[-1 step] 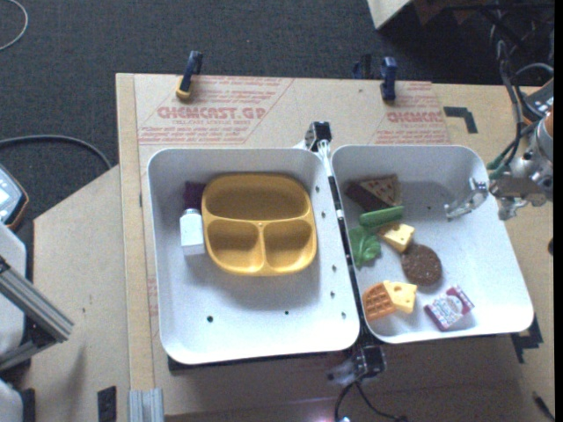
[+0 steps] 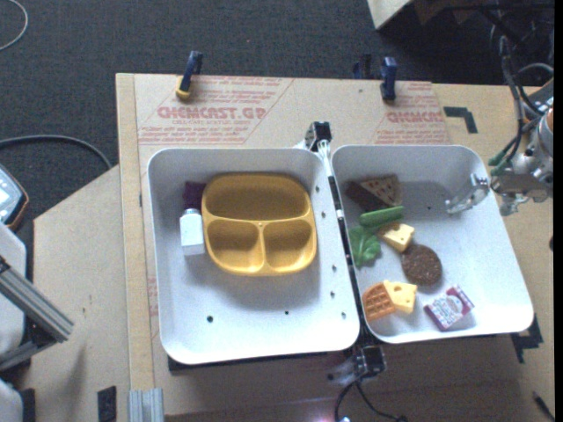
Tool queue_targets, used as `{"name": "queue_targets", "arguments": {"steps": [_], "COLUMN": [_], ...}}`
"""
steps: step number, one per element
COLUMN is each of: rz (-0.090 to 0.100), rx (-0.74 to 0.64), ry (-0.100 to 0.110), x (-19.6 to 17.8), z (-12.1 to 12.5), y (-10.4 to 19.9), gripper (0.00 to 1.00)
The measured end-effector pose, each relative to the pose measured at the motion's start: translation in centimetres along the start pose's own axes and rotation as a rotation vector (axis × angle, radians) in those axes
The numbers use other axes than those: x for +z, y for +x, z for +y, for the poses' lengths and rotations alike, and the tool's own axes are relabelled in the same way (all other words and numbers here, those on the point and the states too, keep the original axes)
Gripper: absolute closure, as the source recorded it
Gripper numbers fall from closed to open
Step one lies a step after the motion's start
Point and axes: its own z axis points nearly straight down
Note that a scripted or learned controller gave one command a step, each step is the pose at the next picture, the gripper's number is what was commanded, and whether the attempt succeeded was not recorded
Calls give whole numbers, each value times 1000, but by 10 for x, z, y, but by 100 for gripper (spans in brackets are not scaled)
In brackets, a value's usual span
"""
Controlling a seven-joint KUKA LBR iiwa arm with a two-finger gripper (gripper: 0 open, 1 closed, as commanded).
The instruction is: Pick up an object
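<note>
A: Right bin, contents logged: a dark wedge near the back, a green pod below it, a small cheese cube, a leafy green piece, a round brown patty, a waffle square with cheese and a red-and-white packet at the front. All lie flat on the bin floor; none is lifted.

B: Gripper position?

A: Gripper sits in the upper right part of that bin, near the back-right corner, well apart from the patty and the cheese cube. Nothing shows between its fingers. Whether the jaws stand open or closed, I cannot tell; the metal tip is small and glints against the white floor.

B: Left bin?

A: Left bin carries a yellow divided tray, with a small white bottle touching its left edge and something dark purple just behind the bottle.

B: Progress?

A: My judgement: nothing picked yet. Remaining: choose a target, bring the gripper over it, descend, close, lift. The nearest candidate looks to be the dark wedge or the cheese cube.
</note>
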Motion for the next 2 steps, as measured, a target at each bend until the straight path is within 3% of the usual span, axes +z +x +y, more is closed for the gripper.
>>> {"name": "queue_targets", "arguments": {"steps": [2], "rz": [2], "rx": [0], "ry": [6], "x": [104], "z": [0], "y": [-9], "gripper": [0]}}
